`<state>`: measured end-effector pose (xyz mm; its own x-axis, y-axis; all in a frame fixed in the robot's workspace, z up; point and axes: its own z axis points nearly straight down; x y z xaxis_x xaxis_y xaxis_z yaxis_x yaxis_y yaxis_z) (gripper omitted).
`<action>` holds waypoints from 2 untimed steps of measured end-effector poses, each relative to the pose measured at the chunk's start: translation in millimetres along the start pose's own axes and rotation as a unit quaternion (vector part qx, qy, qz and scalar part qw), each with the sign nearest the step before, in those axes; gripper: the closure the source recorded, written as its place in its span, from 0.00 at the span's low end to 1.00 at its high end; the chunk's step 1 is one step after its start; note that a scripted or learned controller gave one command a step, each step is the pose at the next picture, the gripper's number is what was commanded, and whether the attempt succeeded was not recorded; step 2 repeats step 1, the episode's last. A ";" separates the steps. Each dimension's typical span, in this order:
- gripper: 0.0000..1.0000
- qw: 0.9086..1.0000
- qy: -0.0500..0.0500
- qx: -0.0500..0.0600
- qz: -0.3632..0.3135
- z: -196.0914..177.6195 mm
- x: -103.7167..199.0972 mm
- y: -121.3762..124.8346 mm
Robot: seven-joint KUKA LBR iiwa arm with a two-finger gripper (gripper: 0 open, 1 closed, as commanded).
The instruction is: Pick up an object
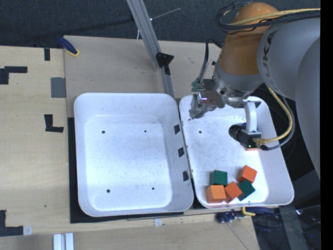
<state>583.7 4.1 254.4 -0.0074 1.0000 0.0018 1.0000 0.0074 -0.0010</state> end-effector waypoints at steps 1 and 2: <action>1.00 1.000 0.000 0.001 0.000 11.4 62.3 -0.6; 1.00 1.000 0.000 0.001 0.000 11.4 62.3 -0.6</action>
